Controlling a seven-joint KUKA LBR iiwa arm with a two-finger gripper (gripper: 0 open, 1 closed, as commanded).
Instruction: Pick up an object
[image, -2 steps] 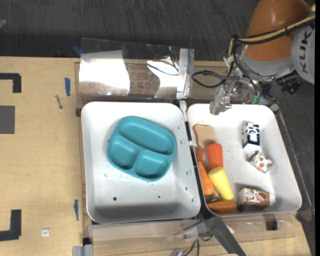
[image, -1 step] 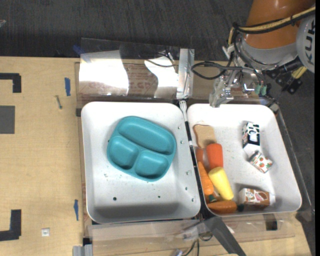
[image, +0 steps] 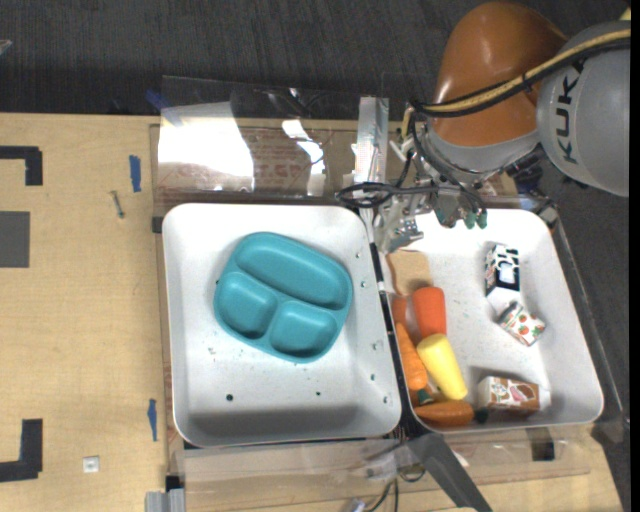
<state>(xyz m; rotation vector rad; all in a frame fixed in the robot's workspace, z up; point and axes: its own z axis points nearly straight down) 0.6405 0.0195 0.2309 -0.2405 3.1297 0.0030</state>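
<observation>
Over the far left corner of the right bin (image: 565, 345): gripper (image: 403, 232), a small metal cluster among cables. Hangs just beyond the tan block (image: 408, 270), close to the wall shared by the two bins. Open or closed: cannot tell, the tip too small and cluttered to read. Nothing seen gripped.

Above it, wrist with dangling wires and green-tipped connectors. Then the orange band (image: 490, 60), broad and domed, at the bin's far edge. Then the grey link (image: 590, 110), lettered, entering from the top right. Reaches in at a slant, wrist pointed down and toward the divide.

Task things crowded along the right bin's left wall:
- tan block, nearest the gripper
- red-orange cylinder (image: 430, 310), touching the block's near side
- yellow piece (image: 442, 365), tilted, against the cylinder
- orange carrot (image: 413, 365), pressed between the yellow piece and the wall
- red-orange piece (image: 445, 412), at the near left corner

Further right:
- black-and-white carton (image: 503, 268), well apart from the block
- small patterned packet (image: 522, 323), just near of that carton
- brown-and-red carton (image: 512, 395), lying beside the near wall

Open floor in the right bin: middle strip between the left-wall cluster and the cartons, also the far right corner and right side. Tight along the left wall, items touching one another and the rim.

Left bin (image: 200, 380): teal three-part tray (image: 285, 295) near the middle, tilted, clear of all four walls. Bare white floor around it, widest toward the near edge. Clear plastic sheet (image: 250, 150) beyond both bins' far rims.
</observation>
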